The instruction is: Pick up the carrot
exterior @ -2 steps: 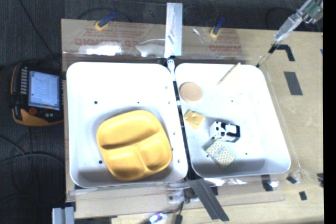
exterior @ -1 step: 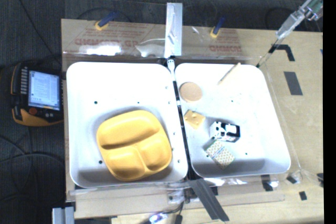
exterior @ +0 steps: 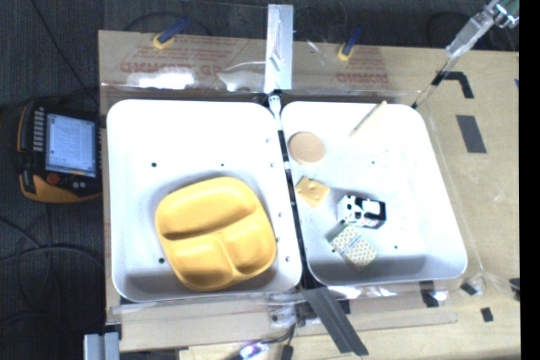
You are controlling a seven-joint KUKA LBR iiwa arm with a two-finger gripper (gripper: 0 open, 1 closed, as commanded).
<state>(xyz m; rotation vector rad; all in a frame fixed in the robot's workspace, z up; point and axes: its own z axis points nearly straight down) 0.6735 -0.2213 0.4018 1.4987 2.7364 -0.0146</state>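
- Gripper state, apart or together, cannot be told from the camera view, and nothing is seen to be held.
- Camera view: two shallow white bins are seen from above, side by side on a bench.
- The left bin (exterior: 135, 131) is taken up by a yellow divided tray (exterior: 216, 230) lying toward its front.
- Four small things are clustered near the inner wall of the right bin (exterior: 422, 181): a round tan-orange disc (exterior: 306, 147), a yellow block (exterior: 311, 191) just in front of it, a black-and-white item (exterior: 363, 211), and a patterned packet (exterior: 354, 246) nearest the front.
- A thin pale stick (exterior: 368, 118) lies slantwise toward the back of the right bin, apart from the cluster.
- The carrot cannot be made out with certainty. The tan-orange disc is judged the likeliest candidate by colour, so the carrot is placed in the right bin, near the divider.
- The task is judged to be at its opening step, with no approach made yet.
- For the next move, the arm would need to be brought over the right bin and lowered onto the disc, clear of the neighbouring yellow block.
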